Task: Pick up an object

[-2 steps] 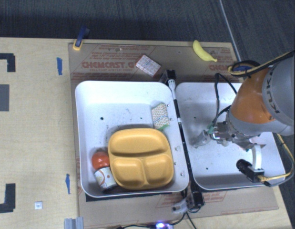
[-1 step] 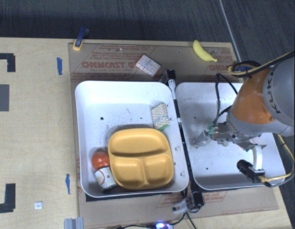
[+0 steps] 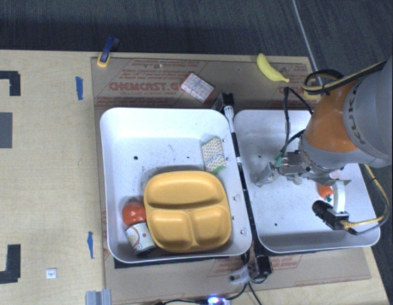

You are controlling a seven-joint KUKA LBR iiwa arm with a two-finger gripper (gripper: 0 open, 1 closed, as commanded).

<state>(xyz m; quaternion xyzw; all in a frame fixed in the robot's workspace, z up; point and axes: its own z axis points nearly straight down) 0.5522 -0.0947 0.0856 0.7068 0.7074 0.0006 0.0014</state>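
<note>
Thick grey arm (image 3: pixel 373 116) with a rounded casing, banded in orange above the wrist. Black cables looped along it, one yellow strand among them. Small metallic pincer (image 3: pixel 267 173), grey-silver, with a green-tinted fitting behind.

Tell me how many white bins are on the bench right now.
2. The left bin holds a yellow divided tray and some small items. The right bin sits beside it, with the arm reaching in above it.
</note>
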